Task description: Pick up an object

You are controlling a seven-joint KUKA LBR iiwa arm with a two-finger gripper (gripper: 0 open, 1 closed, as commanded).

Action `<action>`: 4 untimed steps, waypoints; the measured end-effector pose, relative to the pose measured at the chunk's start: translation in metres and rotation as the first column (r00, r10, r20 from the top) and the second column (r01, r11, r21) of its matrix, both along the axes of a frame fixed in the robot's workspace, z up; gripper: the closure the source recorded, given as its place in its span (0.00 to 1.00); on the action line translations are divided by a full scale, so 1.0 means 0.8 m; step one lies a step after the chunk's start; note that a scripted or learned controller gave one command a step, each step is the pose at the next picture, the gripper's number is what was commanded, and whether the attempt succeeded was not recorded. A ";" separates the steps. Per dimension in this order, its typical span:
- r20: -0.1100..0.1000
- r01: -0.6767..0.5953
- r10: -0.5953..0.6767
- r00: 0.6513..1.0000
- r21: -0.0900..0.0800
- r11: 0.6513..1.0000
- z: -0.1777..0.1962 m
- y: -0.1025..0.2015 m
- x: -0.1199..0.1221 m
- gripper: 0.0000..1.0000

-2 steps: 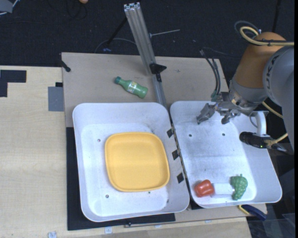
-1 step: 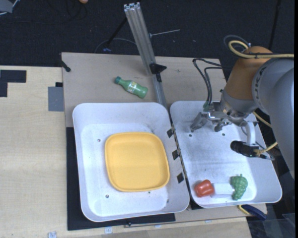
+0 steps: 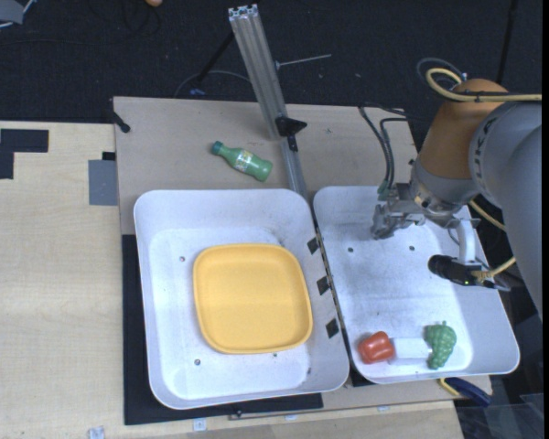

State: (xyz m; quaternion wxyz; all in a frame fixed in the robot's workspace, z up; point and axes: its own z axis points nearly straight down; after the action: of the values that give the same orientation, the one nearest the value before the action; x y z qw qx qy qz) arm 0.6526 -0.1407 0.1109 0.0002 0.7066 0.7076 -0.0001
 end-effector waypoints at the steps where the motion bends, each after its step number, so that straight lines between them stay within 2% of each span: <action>1: 0.004 0.000 0.000 1.000 -0.001 1.000 0.073 -0.009 0.004 1.00; 3: 0.004 0.002 -0.002 1.000 0.000 1.000 0.192 -0.006 0.005 1.00; 4: -0.001 -0.001 0.001 1.000 0.001 1.000 0.176 0.052 0.012 1.00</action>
State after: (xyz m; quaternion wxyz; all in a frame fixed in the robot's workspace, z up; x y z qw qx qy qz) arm 0.6620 -0.0989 0.2513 -0.0007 0.7062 0.7080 0.0000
